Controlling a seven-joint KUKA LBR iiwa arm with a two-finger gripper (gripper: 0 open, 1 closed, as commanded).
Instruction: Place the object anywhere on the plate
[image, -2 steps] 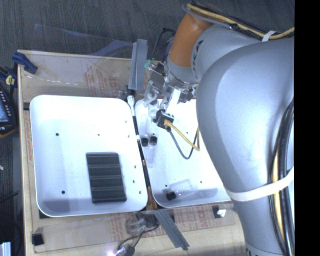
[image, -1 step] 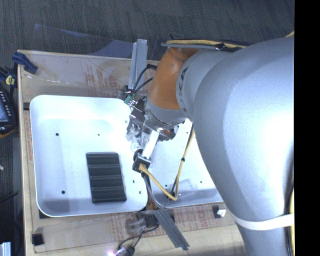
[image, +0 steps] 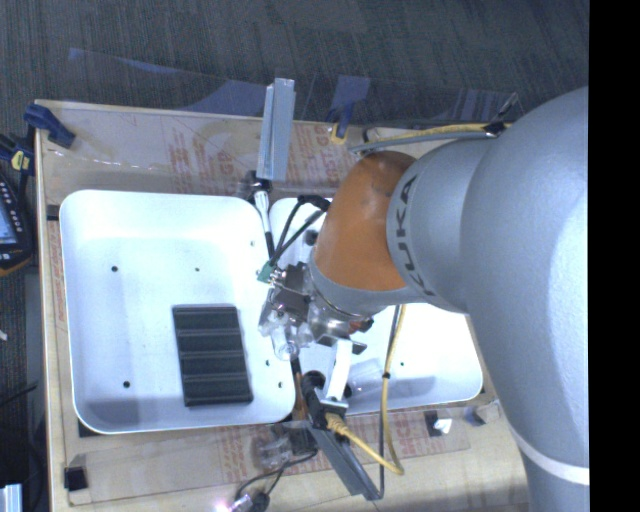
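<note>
Your arm covered most of the right bin, reaching in from three o'clock. The left bin held the dark ribbed plate toward its six o'clock side. Your end effector hung over the divide between the bins; whether it was clenched or released, I cannot tell, nor where the object was. You would have done well to carry leftward, level, centring over the plate before lowering.
</note>
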